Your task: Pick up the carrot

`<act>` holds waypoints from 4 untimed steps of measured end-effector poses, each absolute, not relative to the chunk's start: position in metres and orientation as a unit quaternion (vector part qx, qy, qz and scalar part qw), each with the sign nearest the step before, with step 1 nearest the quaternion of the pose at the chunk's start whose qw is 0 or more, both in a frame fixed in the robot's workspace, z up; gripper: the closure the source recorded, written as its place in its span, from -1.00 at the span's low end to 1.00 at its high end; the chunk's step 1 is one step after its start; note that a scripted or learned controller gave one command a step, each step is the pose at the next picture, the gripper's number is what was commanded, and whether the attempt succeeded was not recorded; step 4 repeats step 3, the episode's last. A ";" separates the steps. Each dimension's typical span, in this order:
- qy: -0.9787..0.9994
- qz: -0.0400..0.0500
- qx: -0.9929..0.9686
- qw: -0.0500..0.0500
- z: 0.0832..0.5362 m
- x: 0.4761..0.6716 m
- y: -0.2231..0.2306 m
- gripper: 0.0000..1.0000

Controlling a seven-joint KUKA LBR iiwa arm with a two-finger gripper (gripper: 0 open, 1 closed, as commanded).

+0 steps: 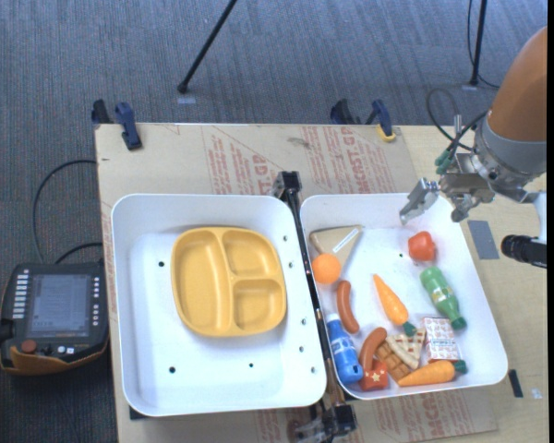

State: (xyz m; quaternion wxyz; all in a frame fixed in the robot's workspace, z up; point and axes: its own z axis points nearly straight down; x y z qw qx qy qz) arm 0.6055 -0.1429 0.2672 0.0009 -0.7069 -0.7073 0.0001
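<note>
Two carrots lie in the right bin [485, 284]. One carrot [390, 299] is orange with a green stub and lies slanted near the bin's middle. The other carrot [428, 373] lies along the front edge. My gripper [439, 203] hangs above the bin's back right corner, well behind both carrots. Its fingers are spread, so it is open, with nothing between them.
The right bin also holds a red tomato [422, 245], a green bottle [441, 295], an orange ball [326, 268], two sausages [348, 305], a blue bottle [343, 349], a sandwich wedge [337, 238] and a small box [439, 340]. A yellow divided plate [229, 280] sits in the left bin [134, 340].
</note>
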 end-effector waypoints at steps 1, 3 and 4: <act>-0.598 0.001 -0.802 0.002 0.119 0.588 -0.139 -1.00; -0.547 0.001 -0.837 0.003 0.097 0.540 -0.123 1.00; -0.547 0.001 -0.837 0.003 0.097 0.540 -0.123 1.00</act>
